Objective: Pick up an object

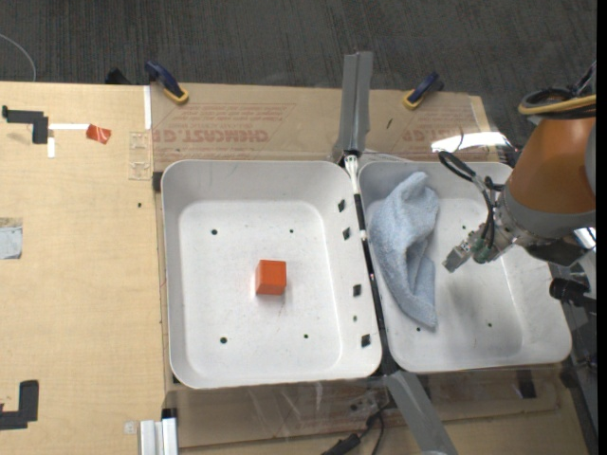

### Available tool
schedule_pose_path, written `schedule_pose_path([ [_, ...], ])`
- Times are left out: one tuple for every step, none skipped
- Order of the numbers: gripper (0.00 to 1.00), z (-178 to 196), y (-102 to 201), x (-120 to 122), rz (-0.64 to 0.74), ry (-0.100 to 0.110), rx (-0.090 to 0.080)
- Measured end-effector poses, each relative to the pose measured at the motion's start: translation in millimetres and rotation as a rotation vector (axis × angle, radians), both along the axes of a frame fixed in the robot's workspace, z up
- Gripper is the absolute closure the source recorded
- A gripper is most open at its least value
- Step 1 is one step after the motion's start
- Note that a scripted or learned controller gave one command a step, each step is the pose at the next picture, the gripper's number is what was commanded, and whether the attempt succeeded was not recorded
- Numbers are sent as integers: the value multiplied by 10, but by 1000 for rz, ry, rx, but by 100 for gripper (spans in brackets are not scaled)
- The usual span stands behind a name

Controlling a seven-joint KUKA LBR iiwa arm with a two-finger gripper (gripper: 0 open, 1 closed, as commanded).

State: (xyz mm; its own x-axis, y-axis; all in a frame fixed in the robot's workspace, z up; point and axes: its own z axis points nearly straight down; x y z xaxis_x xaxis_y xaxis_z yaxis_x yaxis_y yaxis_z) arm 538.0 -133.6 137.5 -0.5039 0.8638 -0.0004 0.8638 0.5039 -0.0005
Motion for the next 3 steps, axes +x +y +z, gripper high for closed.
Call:
schedule_pose_path([
  [100, 330, -227, 766, -300, -2, -2],
  [100, -71, -366, 517, -167, 0, -1],
  [100, 279, -368, 929, -100, -4, -1],
])
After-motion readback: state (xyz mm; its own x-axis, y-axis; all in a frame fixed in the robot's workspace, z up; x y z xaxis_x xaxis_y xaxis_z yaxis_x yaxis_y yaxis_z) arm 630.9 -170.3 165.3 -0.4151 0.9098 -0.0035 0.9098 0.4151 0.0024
